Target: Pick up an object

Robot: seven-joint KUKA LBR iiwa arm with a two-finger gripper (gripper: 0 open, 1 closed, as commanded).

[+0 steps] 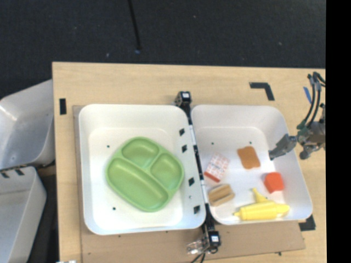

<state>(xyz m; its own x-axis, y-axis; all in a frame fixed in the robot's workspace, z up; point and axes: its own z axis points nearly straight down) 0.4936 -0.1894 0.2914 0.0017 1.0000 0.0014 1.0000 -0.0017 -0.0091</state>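
At right bin's [241, 116] outer rim, pincer [293, 146].

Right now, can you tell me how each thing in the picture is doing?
Green plate: lying flat in the left bin.
Orange piece: flat in the right bin.
Red block: resting apart from the others.
Yellow toy: on its side by the near wall.
Tan bun: lying down.
Checkered packet: lying flat.
Gripper: over the right bin's edge, holding nothing.

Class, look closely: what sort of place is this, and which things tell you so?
Probably a robot lab's grasping bench: two white bins side by side, toy food such as a yellow corn cob, and a robot hand reaching in.
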